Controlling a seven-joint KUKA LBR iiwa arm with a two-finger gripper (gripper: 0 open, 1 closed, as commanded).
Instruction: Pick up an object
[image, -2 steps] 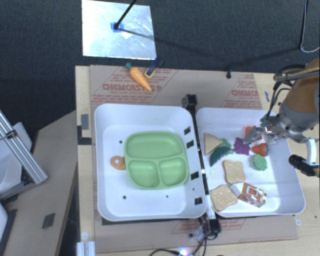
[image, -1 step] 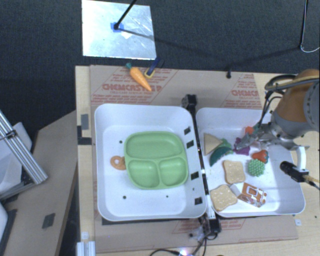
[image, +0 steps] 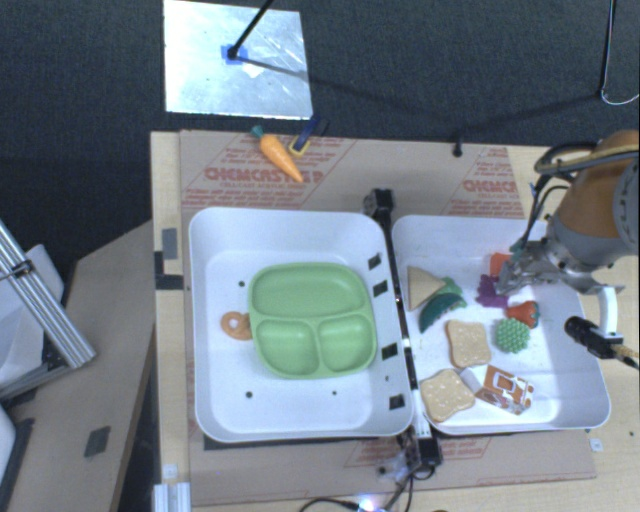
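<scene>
The arm (image: 598, 205) reaches in from the right, grey with its orange band showing, and its gripper (image: 512, 270) hangs low over the upper part of the right bin (image: 590, 400). The fingertips point down and to the left, and a small purple toy (image: 489, 291) lies right under and just left of them, touching or nearly touching the tips. Whether the gripper is released or clenched on anything cannot be told, since the tips are dark and small against the toys.

Close around the gripper lie more pieces. An orange-red block (image: 499, 264) sits just beside it on the upper left. A red and orange piece (image: 525, 312) lies just below it, touching a green knobbly ball (image: 512, 335). Further left in the same bin are a tan wedge (image: 426, 285) and a dark green curved piece (image: 441, 303) beside it. Lower down lie two slices of toast, one (image: 467, 342) near the ball and another (image: 446, 394) near the bin's bottom edge, with a brown and white packet (image: 506, 389) just right of the lower slice.

The left bin (image: 215, 400) holds a green divided plate (image: 310, 320) and a small orange ring (image: 236, 325) just left of the plate. Above the bins, on the cardboard (image: 480, 185), lies a toy carrot (image: 279, 155).
</scene>
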